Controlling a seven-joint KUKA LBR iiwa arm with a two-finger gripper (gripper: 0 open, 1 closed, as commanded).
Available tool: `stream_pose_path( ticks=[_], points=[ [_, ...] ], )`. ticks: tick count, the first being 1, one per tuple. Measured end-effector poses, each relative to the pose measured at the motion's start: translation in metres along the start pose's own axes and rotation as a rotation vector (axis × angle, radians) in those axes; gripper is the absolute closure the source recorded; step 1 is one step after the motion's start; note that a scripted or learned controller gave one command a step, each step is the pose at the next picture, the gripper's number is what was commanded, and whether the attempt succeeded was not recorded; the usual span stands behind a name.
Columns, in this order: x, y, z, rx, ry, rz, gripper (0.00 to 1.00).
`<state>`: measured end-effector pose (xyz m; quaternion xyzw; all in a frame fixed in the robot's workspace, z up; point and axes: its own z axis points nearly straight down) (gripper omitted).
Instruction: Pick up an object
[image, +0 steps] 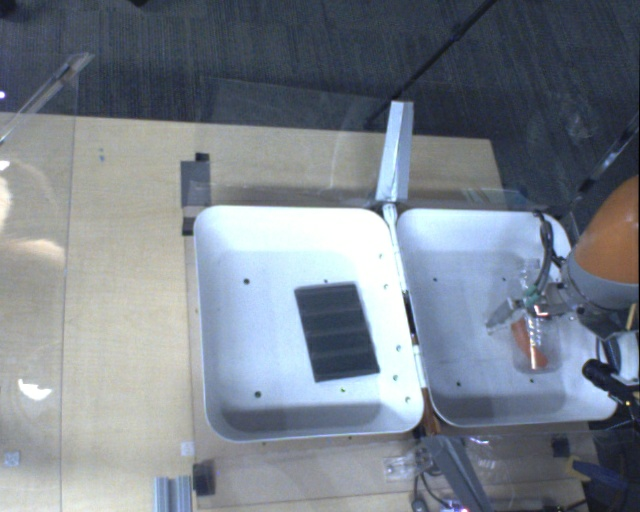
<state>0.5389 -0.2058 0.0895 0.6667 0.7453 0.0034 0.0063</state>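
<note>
A wooden bench holds two white bins side by side. The left bin sits in the middle of the picture. A dark flat pad with ridges across it lies on the floor of this bin, a little right of its middle. The pad is tilted, with its top end leaning toward the left.

The right bin touches the left bin along one side. A grey metal bar stands up behind the place where the two bins meet.

The robot arm comes in from the right edge of the picture. Its orange band is easy to see there. The claw hangs over the right part of the right bin. It is see-through and shiny, so it is hard to make out.

Just below the claw there is a small clear thing with an orange-brown part. It sits in the right bin, near the right wall. I cannot tell if the claw is touching it or gripping it, and I cannot tell what it is.

Some wires and dark bits lie along the bottom edge of the picture.
</note>
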Motion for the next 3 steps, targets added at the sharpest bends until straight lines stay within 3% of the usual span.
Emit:
stream_pose_path(
  ticks=[1, 2, 3],
  points=[
    [0.001, 0.002, -0.011, -0.004, -0.001, -0.001, 1.00],
    [-0.004, 0.043, 0.002, 0.004, 0.002, -0.075, 1.00],
    [0.054, 0.110, -0.094, 0.007, 0.003, -0.042, 1.00]
  ],
)
